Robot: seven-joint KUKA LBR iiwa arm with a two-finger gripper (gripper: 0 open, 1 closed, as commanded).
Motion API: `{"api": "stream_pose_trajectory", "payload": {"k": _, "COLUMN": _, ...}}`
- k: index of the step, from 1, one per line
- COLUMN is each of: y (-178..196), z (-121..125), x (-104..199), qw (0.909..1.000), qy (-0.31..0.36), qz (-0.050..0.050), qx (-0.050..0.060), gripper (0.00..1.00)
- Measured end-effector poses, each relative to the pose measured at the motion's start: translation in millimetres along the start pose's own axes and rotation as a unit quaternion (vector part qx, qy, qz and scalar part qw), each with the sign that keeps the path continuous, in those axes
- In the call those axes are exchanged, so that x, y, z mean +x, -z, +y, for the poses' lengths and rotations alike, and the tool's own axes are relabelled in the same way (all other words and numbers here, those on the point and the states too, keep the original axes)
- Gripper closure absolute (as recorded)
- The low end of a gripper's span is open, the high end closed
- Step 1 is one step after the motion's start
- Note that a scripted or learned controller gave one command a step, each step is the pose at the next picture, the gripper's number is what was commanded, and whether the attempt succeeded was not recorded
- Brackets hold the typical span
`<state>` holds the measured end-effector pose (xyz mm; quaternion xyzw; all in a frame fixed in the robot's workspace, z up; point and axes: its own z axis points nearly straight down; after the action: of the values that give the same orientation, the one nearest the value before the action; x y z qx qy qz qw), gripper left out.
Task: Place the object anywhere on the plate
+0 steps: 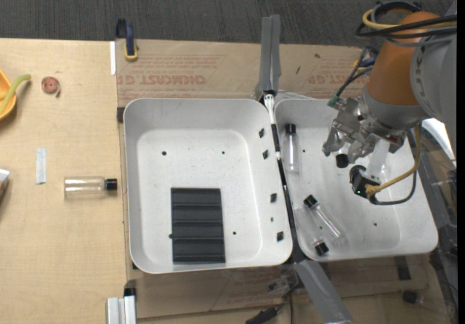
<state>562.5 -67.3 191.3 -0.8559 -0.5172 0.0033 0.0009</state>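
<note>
1. Jaws: I can't tell their state; the gripper [354, 147] hangs over the right bin [407, 239].
2. Two vials lie there, one far-left [290, 147], one near [320, 224].
3. The plate [196, 226], in the left bin [145, 170], bears nothing; I'd say placing hasn't begun.

Surface [65, 243]: pale wood, left of the bins.
Clear vial [89, 185]: lying on its side, black cap pointing right.
Red disc [49, 85]: near the upper left.
Blue clamp [127, 41]: at the cardboard's [189, 72] top edge.
</note>
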Motion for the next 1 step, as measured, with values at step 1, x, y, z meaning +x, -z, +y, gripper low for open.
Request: {"api": "stream_pose_trajectory", "payload": {"k": 1, "y": 1.6, "z": 1.4, "x": 112.9, "qw": 0.9998, "qy": -0.018, "qz": 0.0, "qx": -0.001, "gripper": 1.0}}
